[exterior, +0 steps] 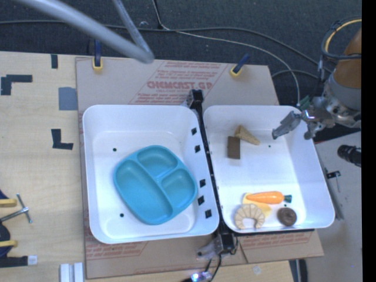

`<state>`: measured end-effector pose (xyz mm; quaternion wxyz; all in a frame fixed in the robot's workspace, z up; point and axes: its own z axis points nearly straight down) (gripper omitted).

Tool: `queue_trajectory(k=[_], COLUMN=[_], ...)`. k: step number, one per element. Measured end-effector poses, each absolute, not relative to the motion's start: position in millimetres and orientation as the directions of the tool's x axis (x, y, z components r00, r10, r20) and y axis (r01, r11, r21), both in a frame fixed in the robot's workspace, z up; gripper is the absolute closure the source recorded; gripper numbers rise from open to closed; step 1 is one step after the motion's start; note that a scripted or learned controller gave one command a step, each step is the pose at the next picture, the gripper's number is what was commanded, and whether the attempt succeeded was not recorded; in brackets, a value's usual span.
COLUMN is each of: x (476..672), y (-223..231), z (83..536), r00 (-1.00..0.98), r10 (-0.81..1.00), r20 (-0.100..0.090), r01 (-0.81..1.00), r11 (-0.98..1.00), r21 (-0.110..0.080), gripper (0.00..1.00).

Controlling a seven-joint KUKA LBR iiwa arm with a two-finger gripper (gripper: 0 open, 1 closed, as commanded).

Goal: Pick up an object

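The left bin (94, 157) holds a divided plate (154, 184); the right bin (305, 175) holds a carrot (264, 197) and croissant (250, 216).

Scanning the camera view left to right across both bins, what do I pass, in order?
Blue plastic divided plate in the left white bin → brown rectangular block → tan wedge → beige croissant → orange carrot → dark brown round piece → pincer over the right white bin.
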<state>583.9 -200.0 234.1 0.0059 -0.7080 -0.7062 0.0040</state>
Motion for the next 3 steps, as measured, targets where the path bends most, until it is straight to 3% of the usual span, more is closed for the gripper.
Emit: queue_trajectory(k=[1,3], x=[586.6,582.2], y=[-199.3,-198.9], z=[242.0,135.3], r00=[-0.002,-0.001], r10=[1.000,1.000], r20=[0.000,0.000], r01=[1.000,1.000], r11=[0.002,0.001], r21=[-0.001,-0.006], gripper=[0.00,0.00])
